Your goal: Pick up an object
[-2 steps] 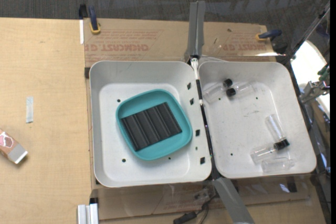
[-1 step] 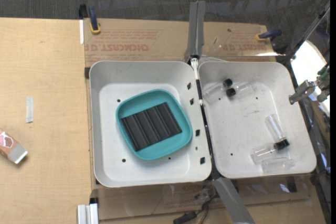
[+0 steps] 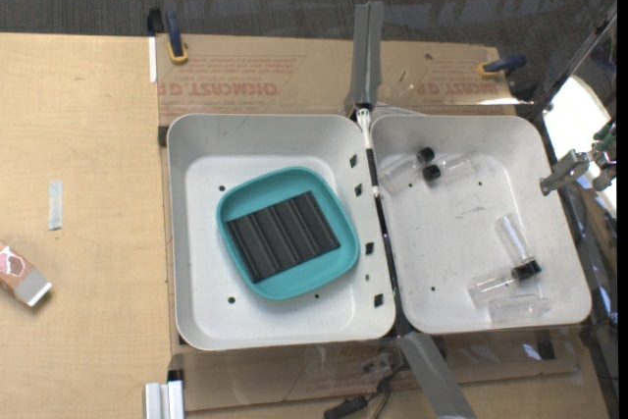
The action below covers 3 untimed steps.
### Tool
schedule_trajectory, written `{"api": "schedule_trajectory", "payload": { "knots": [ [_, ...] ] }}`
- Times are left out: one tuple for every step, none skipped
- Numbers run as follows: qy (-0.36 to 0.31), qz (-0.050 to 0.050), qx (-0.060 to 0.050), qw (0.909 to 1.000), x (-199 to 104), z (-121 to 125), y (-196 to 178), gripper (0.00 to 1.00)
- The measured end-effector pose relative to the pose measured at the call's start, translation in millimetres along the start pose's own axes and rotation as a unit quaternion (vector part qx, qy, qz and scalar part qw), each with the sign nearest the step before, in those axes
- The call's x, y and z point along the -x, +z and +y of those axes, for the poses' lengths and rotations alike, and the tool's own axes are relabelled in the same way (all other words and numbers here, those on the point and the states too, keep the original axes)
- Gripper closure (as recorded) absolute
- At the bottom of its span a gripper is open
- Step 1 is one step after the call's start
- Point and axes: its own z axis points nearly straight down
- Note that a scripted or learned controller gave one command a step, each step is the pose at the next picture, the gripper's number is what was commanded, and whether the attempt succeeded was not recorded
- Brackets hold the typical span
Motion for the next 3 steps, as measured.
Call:
{"api": "schedule_trajectory", "payload": {
  "knots": [
    [-0.025, 0.001, -0.001, 0.9997, -2.2, -32.0, 78.5, 0.0],
    [-0.054, 0.006, 0.001, 0.9985, -9.5, -42.9, 180.4, 0.0],
    [-0.051, 0.003, 0.0, 0.9987, -6.6, -44.2, 172.1, 1.0]
  ]
}}
